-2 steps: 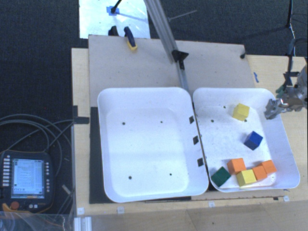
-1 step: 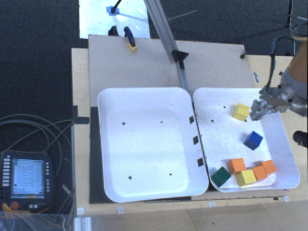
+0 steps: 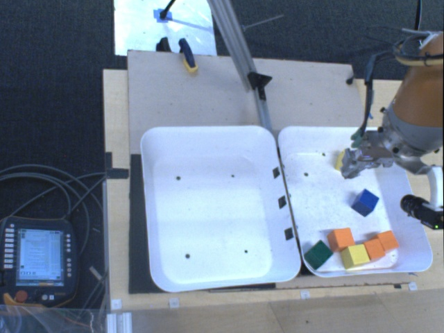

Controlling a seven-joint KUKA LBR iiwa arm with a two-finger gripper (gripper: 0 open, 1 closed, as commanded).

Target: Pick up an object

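My gripper hangs over the upper middle of the right bin, at the end of the grey arm with the orange band. A small yellow block peeks out at the gripper's left side, partly hidden by it; I cannot tell whether it is touching. Below and to the right of the gripper a blue cube lies alone. Along the bin's near edge sit a green cube, an orange cube, a yellow cube and two more orange cubes.
The left bin adjoins the right bin, with black clips along the shared edge. A metal pole slants in at the back. A teach pendant with cables lies off the bench at left.
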